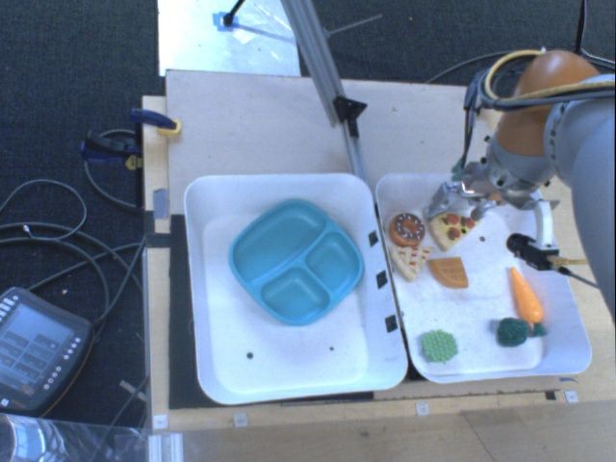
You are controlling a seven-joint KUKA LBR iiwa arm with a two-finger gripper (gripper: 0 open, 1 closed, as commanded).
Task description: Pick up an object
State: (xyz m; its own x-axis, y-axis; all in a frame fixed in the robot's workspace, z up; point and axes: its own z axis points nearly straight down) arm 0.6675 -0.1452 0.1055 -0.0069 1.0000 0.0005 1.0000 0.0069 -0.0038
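My gripper (pixel 461 200) hangs low over the far part of the right bin (pixel 568 354). It is open, with nothing between its fingers. Just under and in front of it lies a toy pizza slice (pixel 452 229). A chocolate donut (pixel 406 228) sits to the slice's left, with a waffle piece (pixel 411 259) in front of the donut. An orange wedge (pixel 449 272) lies near the bin's middle. A carrot (pixel 526 296), a broccoli floret (pixel 515 331) and a round green piece (pixel 440 346) lie nearer the front.
The left bin (pixel 221 354) holds a blue three-compartment plate (pixel 295 260). A grey slanted pole (pixel 318 56) ends at the wall between the two bins. Cables and a clamp (pixel 130 142) lie off the bench at the left.
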